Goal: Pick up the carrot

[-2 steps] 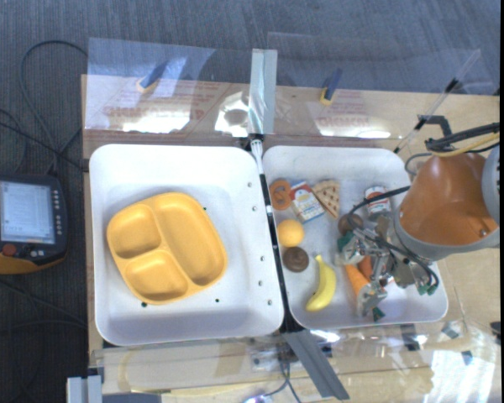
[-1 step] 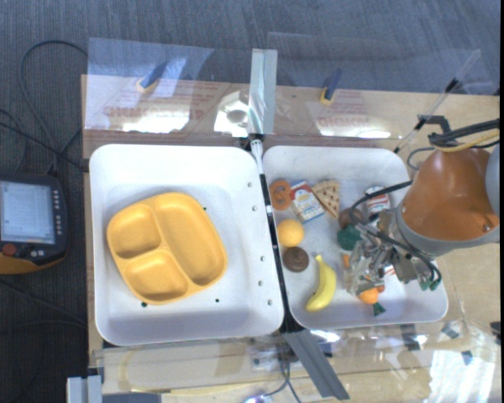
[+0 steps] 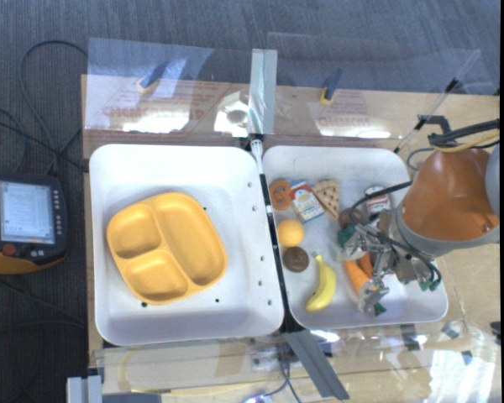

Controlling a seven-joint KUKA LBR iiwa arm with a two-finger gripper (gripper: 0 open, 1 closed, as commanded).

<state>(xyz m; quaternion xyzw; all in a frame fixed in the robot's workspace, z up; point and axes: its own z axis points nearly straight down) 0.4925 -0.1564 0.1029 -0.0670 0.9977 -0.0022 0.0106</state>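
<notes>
The carrot [image 3: 358, 274] is an orange, tapered piece lying in the right bin [image 3: 424, 313], near its front right part; only a short orange stretch of it shows, with something greenish near its lower end that I cannot identify for certain. My tool [image 3: 376, 263] sits directly over it, a cluster of grey metal, cables and green-tinted parts; the mechanism covers most of the carrot; whether it sits between the fingers cannot be determined, nor whether the tool is spread or closed. My arm [image 3: 449, 196] enters from the right, its orange band large above the bin's right wall, hiding that wall and part of the bin floor.

Just left of the carrot lies a yellow banana [image 3: 322, 286], curved, apart from the tool; above the banana sit a brown round item [image 3: 296, 259] and an orange fruit [image 3: 291, 232], close to the divider between the bins; further back are an orange round piece [image 3: 280, 194], a small carton [image 3: 307, 202] and a triangular pizza-like slice [image 3: 326, 196]; their details are too small to read.

The left bin [image 3: 118, 326] holds a yellow divided tray [image 3: 165, 246], set at a slant; both bins rest on the desk [image 3: 466, 107].
</notes>
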